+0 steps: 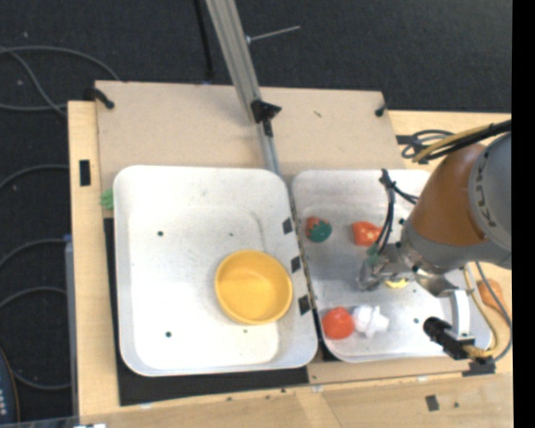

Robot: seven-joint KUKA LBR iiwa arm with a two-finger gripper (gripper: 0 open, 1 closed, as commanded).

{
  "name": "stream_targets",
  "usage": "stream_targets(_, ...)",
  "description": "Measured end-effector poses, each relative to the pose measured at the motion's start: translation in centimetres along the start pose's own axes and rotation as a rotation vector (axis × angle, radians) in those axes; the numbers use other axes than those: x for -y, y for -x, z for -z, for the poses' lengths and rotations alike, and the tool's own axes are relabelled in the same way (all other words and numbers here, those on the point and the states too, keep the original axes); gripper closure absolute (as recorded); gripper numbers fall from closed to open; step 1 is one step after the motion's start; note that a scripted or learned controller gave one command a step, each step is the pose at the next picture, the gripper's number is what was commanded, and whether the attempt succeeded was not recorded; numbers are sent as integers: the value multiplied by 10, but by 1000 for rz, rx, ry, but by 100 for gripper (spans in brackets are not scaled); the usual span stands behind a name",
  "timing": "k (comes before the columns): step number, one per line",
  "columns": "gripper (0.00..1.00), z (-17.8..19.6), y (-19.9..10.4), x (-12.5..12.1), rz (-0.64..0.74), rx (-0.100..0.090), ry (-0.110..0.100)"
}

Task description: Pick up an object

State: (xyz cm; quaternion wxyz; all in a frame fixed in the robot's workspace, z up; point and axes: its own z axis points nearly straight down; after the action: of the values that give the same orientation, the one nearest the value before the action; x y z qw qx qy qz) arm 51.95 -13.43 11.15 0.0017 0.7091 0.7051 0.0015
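My gripper (371, 276) is low in the middle of the right bin (339, 185), under the grey arm and its orange band (448, 205). A small yellow piece (396, 283) shows just right of the gripper, partly hidden by it. An orange object (366, 233) lies just beyond the gripper. A green and orange object (318, 230) sits near the bin's left wall. A red ball (338, 323) and a white object (371, 320) lie side by side at the near edge, below the gripper.
A yellow bowl (252, 286) stands in the left bin (160, 239), close to the wall shared with the right bin. A metal pole (241, 61) rises at a slant from behind the bins.
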Motion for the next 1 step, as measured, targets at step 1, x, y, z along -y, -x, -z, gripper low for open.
stream_targets(1, 100, 43, 0, -2, 9, 0, 1)
